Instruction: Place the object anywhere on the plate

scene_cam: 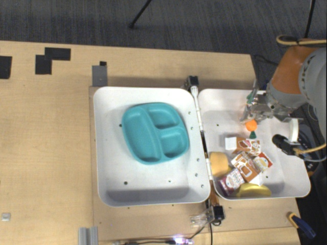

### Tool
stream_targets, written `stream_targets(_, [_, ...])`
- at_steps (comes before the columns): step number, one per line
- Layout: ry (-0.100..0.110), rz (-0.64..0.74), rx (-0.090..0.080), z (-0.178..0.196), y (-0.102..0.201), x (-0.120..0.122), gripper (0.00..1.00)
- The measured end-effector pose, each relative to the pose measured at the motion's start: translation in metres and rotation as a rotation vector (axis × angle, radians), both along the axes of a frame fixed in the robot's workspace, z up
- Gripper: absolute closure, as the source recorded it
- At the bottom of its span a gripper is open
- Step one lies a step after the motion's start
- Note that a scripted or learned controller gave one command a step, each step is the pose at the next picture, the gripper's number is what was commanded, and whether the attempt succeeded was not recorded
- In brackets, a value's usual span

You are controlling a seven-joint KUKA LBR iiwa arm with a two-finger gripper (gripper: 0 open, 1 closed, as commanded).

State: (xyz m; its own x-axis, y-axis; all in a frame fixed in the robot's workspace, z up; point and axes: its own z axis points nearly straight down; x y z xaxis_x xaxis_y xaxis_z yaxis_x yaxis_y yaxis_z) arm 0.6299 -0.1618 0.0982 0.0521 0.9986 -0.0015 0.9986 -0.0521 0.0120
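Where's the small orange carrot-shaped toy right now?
In the camera view, the small orange carrot-shaped toy is in the right white bin, just under the gripper and above the pile of snack packets, far from the teal divided plate.

Bright, even overhead light; soft shadows, mild blur throughout.

plate point(154, 131): teal, three compartments, flat in left bin | object point(251, 125): small orange carrot, right bin
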Motion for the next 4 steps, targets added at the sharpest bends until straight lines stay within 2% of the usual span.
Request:
stream_targets(1, [-0.004,-0.039,0.007,0.094,0.105,0.009,1.0])
stream_targets(2, [0.01,-0.11,0.007,0.087,0.178,-0.008,1.0])
stream_targets(3, [0.002,-0.156,0.009,0.163,0.247,0.001,1.0])
stream_targets(4, [0.016,-0.281,0.005,0.104,0.295,-0.007,1.0])
